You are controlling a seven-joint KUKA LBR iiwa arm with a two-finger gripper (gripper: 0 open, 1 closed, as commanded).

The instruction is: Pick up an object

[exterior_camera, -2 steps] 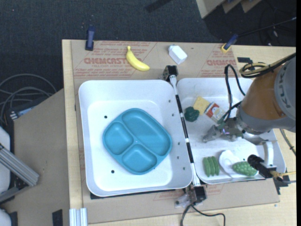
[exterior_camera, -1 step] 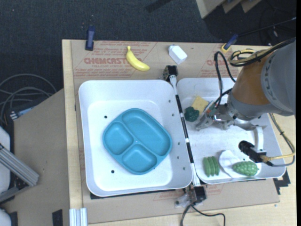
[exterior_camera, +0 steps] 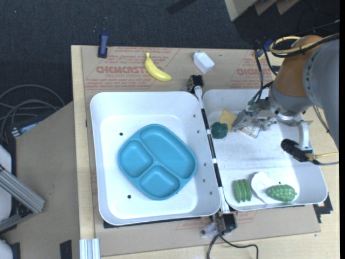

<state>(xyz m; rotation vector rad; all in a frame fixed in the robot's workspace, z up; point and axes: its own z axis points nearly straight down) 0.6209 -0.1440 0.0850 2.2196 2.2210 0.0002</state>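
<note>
My gripper hangs low over the far part of the right bin, below the arm's orange band. Just left of it lies a flat yellow piece, and a small dark green lump sits by the bin's left wall. Near the front of the same bin lie a green ribbed pod and a bumpy green fruit, the fruit resting on a white disc. I see nothing held in the gripper.
The left bin holds a blue divided plate. Behind the bins, on the cardboard, lie a yellow banana, a small white block and a blue item. Cables run along the arm at the right.
</note>
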